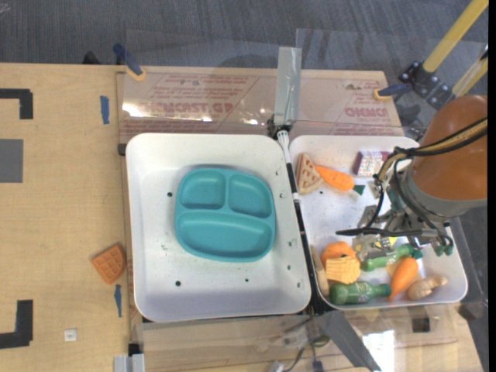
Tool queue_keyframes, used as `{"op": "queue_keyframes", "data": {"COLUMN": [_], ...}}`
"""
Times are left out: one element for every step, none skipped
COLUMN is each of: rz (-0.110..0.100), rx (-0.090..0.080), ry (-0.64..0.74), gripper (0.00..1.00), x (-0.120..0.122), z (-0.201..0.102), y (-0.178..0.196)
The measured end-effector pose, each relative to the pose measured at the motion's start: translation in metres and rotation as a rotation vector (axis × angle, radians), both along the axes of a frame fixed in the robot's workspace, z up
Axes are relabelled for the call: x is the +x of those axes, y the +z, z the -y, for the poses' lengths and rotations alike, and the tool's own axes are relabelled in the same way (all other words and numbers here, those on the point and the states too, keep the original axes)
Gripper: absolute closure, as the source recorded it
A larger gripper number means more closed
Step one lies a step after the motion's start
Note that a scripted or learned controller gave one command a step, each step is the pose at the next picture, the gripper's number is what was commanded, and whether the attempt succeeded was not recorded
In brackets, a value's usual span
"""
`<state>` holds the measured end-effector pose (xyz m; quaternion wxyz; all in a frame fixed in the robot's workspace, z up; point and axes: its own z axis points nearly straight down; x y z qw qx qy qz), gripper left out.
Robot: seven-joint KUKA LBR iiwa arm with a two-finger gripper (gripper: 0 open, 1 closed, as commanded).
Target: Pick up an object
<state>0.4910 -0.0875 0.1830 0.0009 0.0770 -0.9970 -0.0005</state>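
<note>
The gripper hangs low over the right bin, above the toy food heaped at its near end, presumably lining up on the orange carrot; whether it grips anything I cannot tell

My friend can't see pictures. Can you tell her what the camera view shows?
A robot arm reaches over the right bin, which is full of toy food, including a carrot. The left bin holds a teal divided plate.

Claw above toy-filled right bin
</note>
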Motion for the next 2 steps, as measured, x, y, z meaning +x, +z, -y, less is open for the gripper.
{"op": "queue_keyframes", "data": {"rz": [0.007,0.020], "rx": [-0.001,-0.004], "ry": [0.001,0.088], "gripper": [0.00,0.00], "x": [0.002,0.063], "z": [-0.001,0.019], "y": [0.003,-0.093]}}
